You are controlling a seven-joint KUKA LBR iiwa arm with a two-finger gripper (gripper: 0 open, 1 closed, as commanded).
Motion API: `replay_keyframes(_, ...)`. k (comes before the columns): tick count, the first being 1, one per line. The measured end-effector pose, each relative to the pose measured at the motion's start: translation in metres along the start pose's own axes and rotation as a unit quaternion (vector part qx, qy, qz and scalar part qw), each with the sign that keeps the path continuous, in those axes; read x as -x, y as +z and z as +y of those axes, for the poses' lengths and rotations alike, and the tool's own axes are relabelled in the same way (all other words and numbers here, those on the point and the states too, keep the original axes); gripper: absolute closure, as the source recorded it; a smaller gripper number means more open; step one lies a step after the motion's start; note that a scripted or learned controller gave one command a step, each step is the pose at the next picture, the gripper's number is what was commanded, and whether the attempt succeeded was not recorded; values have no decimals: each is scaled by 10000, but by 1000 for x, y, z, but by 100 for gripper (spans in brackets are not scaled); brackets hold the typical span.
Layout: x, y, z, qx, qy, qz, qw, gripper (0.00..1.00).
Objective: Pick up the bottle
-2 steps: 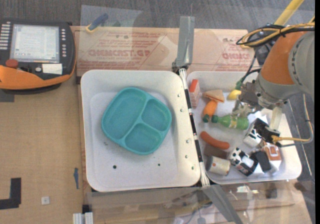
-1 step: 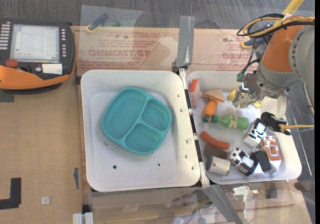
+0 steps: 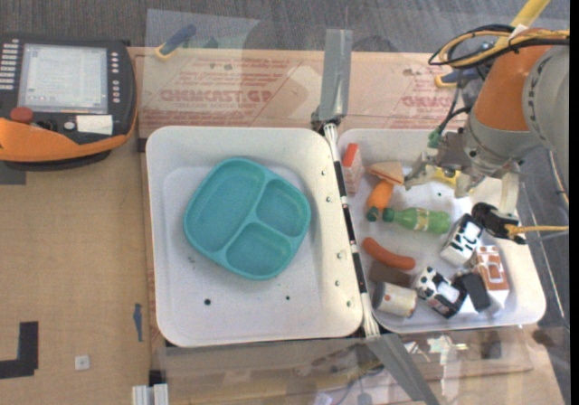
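- The green bottle (image 3: pixel 421 220) lies on its side near the middle of the right bin (image 3: pixel 529 308), neck toward 9 o'clock, beside a toy carrot (image 3: pixel 380 199).
- The gripper (image 3: pixel 441 170) hovers just at 12 o'clock from it, under the orange-banded arm (image 3: pixel 507 96); whether the jaws are released or clenched, I cannot tell.
- It looks like light, stiff, smooth plastic that would likely roll.
- Best hold is probably across the round body at mid-length, jaws square to its axis.
- A sausage (image 3: pixel 389 255) lies at 7 o'clock of it; the teal plate (image 3: pixel 247 218) sits in the left bin (image 3: pixel 172 304).
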State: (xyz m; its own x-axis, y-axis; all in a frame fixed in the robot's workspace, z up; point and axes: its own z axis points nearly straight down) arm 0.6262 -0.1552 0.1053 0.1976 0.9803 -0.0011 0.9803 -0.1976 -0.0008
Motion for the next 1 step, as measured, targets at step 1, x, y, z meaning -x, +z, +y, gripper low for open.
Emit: replay_keyframes(1,-9,20,-42,23,1184,10,9930,0)
